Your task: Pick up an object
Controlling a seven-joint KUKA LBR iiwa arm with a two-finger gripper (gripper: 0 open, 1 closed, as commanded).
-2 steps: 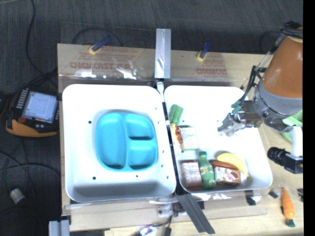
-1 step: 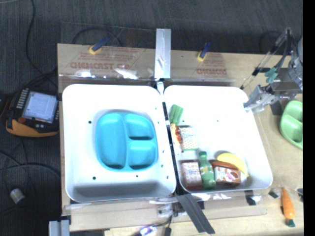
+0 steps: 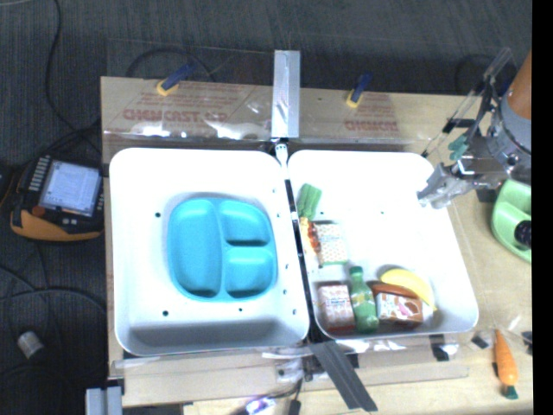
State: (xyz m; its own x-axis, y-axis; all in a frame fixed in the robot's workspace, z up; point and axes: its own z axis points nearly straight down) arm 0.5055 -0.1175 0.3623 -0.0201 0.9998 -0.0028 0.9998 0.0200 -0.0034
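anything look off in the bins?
Nothing spilled or broken. The right bin has its items crowded into the near-left corner: green bottle, yellow banana, packets. The blue tray sits flat in the left bin. The gripper hovers at the right bin's far-right rim.

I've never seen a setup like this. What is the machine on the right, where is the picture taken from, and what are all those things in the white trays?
You are looking down at a slant from one fixed camera above a bench. The machine reaching in from the right is a robot arm; its hand hangs over the right edge of the right bin. I see nothing between its fingers.

Two shallow white bins sit side by side. The left bin holds a blue divided tray. The right bin holds small items bunched along its left and near sides: a green packet, a small printed box, a green bottle, a yellow banana-like piece and some brown packages. The robot's job is to pick one up.
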